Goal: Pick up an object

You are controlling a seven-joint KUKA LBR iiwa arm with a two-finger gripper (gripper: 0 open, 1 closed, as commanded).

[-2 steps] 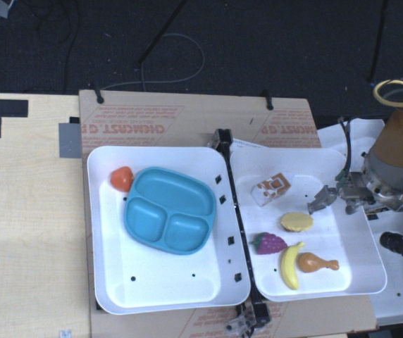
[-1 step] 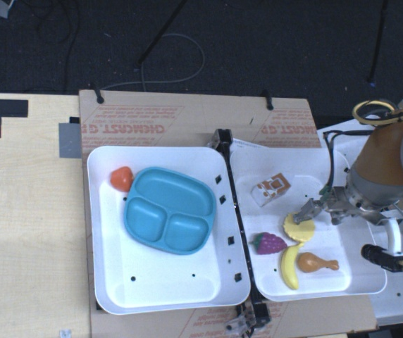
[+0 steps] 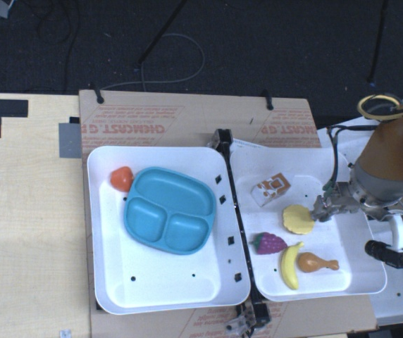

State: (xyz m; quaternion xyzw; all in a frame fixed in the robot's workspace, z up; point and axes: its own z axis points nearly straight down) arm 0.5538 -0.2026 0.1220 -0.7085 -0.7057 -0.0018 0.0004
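The cardboard sheet [image 3: 187, 122] under the two bins carries red printed lettering along its far edge, once behind each bin. It appears reversed or upside down from this angle and reads roughly as "CHEMCRST"; the exact letters are uncertain. More red lettering at its near edge is illegible.

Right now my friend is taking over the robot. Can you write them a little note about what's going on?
End effector: low in the right bin, at the edge of the yellow round toy; grip can't be judged.
Right bin also holds: small carton, purple grapes, banana, chicken drumstick.
Left bin: blue divided plate, orange-red toy.
Done: nothing lifted yet.
Left: grab one object and raise it.
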